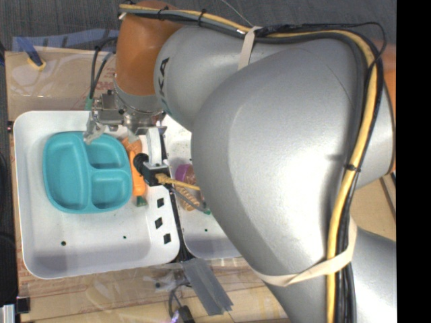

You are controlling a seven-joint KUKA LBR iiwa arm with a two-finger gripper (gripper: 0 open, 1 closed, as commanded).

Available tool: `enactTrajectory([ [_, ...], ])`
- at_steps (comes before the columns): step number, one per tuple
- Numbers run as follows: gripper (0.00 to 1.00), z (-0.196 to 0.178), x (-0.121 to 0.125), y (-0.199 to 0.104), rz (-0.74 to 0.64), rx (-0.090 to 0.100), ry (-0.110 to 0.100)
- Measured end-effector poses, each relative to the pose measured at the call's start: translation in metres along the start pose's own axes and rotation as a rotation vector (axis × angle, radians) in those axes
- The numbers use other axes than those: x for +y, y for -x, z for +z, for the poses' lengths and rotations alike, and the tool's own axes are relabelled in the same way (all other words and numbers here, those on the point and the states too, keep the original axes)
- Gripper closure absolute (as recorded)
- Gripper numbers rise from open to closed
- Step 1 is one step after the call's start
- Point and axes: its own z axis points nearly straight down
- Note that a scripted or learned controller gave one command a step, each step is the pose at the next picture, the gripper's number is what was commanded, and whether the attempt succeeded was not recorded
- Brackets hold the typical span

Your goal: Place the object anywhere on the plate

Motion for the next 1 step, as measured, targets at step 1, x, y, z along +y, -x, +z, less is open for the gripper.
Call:
enactTrajectory([
  [1,0.0,0.0,0.0,0.0,0.0,0.0,0.0],
])
